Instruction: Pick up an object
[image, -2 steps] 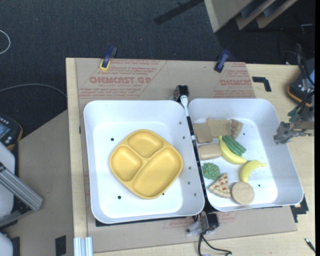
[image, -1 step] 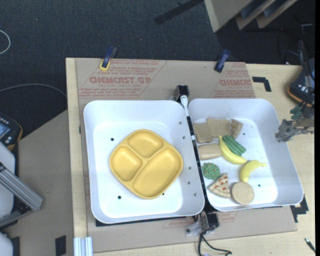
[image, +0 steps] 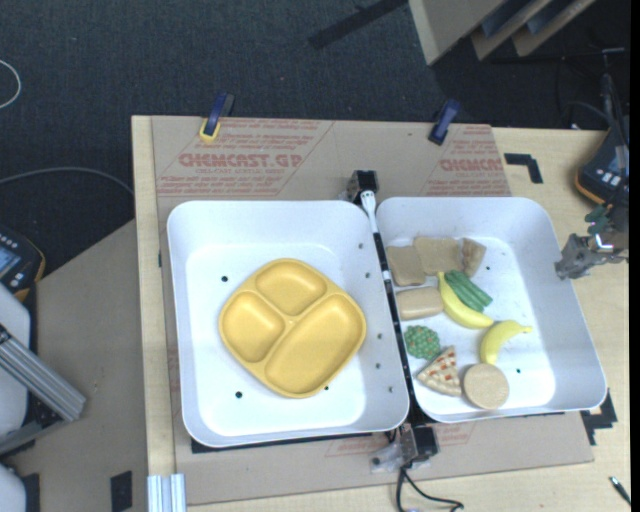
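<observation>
Gripper (image: 580, 256) is parked over at the right edge of the shot, just outside the right rim of the right bin (image: 560, 300), hanging over the bench (image: 300, 160) and not over any of the objects. It's small and kinda blurry from this angle, so honestly I cannot tell how it's set. Nothing sits under it.

All the pickable stuff is piled in the left half of the right bin. Near the top there's a tan bread slice (image: 406, 264) with another tan piece (image: 436, 254) beside it, plus a smaller brownish chunk (image: 471, 254) to the right. Below that, a pale block (image: 419, 300) sits against the bin's left wall. A green bean pod (image: 466, 289) lies across a yellow banana (image: 458, 306), and a second banana (image: 500, 338) curls just to the lower right. Toward the front: a green broccoli-looking bit (image: 422, 340), a pizza slice (image: 439, 372) touching it, and a round tan cookie (image: 486, 386) right next to the pizza.

Left bin (image: 190, 300) holds a yellow divided plate (image: 292, 326), three compartments, sitting roughly in the middle.
</observation>
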